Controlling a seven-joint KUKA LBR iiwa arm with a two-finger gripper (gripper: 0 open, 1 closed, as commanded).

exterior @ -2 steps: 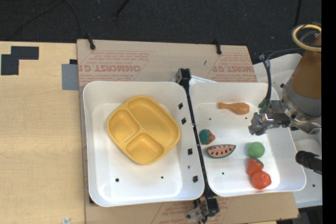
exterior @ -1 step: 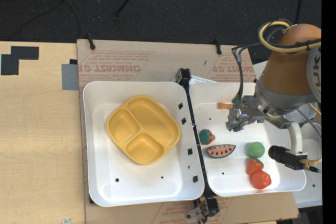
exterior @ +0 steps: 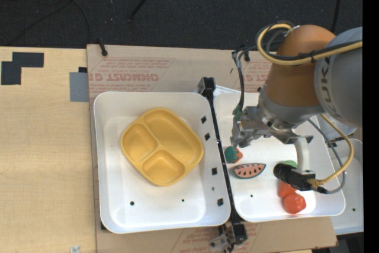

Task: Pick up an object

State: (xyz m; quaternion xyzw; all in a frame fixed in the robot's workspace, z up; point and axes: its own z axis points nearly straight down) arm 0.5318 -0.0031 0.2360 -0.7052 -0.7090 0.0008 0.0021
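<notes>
My arm (exterior: 323, 89) reaches in from the right and bends down over the right bin (exterior: 260, 201). The orange band (exterior: 299, 62) is high above the bin, and the wrist below it points downward and a little to the left. My gripper (exterior: 239, 140) hangs low over the left part of this bin, close to the wall between the two bins. I cannot tell from this view if the gripper is released or clenched, because the wrist hides its end.

A small green and red toy (exterior: 232, 155) lies just below the tip of my gripper, very near to it or touching it; I cannot say which, and I cannot see it being gripped. Just beside this toy, toward the near side and to the right, lies a watermelon slice (exterior: 249, 170), flat on the floor of the bin. Farther right, in the near corner, there is a red toy (exterior: 295, 203) with a second red piece (exterior: 285, 189) touching it, well apart from my gripper.

The left bin (exterior: 118, 201) holds a yellow divided plate (exterior: 161, 145), which lies a little turned. Both bins stand on a cardboard sheet (exterior: 148, 68) on the bench (exterior: 41, 157).
</notes>
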